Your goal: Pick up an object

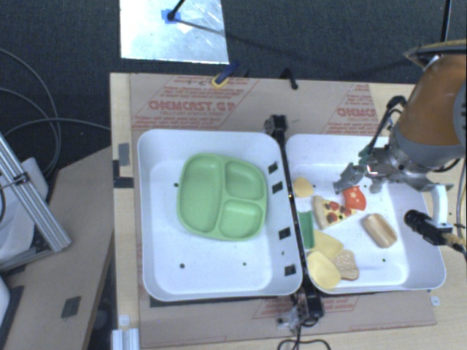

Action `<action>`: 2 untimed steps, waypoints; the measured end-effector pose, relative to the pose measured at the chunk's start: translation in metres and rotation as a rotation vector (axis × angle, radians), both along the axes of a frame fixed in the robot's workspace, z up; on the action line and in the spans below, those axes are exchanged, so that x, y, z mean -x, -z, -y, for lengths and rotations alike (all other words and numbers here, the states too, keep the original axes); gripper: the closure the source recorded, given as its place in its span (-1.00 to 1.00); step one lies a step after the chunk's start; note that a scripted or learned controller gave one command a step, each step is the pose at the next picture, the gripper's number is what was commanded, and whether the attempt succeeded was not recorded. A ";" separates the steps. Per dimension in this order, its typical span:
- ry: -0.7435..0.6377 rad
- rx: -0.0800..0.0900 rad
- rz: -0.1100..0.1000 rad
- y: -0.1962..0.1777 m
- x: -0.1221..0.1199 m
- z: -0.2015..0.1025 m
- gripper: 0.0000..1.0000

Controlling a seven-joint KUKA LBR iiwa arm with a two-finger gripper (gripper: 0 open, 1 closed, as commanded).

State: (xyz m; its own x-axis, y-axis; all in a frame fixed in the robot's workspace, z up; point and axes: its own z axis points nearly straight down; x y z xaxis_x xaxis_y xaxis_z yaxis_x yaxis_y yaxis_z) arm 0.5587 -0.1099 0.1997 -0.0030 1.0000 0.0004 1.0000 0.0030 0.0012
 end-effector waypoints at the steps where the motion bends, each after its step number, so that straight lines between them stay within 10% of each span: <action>1: 0.000 0.001 -0.002 0.118 -0.002 -0.014 -1.00; 2: 0.002 0.000 0.009 0.100 -0.005 -0.014 1.00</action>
State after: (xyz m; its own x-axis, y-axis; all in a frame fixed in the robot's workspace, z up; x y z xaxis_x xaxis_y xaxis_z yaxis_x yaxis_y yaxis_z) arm 0.5636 -0.0961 0.1002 -0.0010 1.0000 0.0002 1.0000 0.0010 0.0099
